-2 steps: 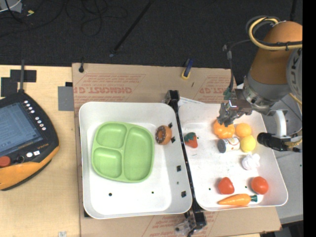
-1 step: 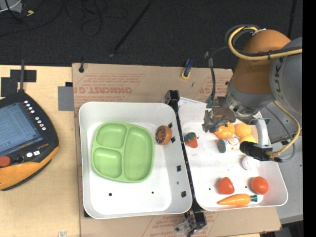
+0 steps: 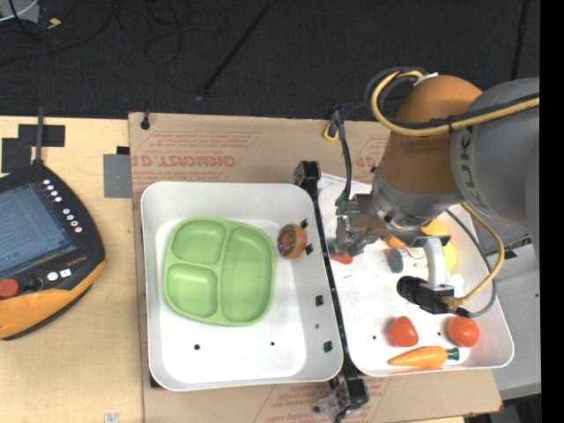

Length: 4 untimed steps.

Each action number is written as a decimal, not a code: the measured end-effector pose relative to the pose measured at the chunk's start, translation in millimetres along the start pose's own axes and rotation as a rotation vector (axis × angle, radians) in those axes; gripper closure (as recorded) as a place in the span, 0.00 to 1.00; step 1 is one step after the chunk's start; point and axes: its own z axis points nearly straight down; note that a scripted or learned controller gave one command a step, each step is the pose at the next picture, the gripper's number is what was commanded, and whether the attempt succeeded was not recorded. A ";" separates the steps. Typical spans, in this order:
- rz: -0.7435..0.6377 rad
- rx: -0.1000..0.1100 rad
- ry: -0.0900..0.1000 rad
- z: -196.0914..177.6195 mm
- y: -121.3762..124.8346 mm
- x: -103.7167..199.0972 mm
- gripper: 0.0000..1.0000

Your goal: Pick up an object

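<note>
My gripper (image 3: pixel 346 239) is down in the right bin (image 3: pixel 370 359), near its left wall. A small red thing (image 3: pixel 342 257) lies right below the gripper's tip, partly covered by it. I cannot make out whether anything is held. Two red tomatoes (image 3: pixel 403 330) (image 3: pixel 463 330) and an orange carrot (image 3: pixel 421 356) lie at the bin's front. A yellow object (image 3: pixel 443 239) peeks out from under the arm, and a small grey piece (image 3: pixel 396 258) lies beside it.
The left bin (image 3: pixel 176 351) holds a green divided plate (image 3: pixel 220 271) and a brown round item (image 3: pixel 293 241) against its right wall. A teach pendant (image 3: pixel 40 245) rests on the bench at far left. The divider between the bins runs just left of the gripper.
</note>
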 end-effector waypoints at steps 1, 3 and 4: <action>0.000 0.000 -0.001 5.4 -21.6 47.8 1.00; 0.003 0.000 -0.002 1.0 -60.6 100.5 1.00; 0.002 -0.004 -0.002 -12.0 -65.4 106.0 1.00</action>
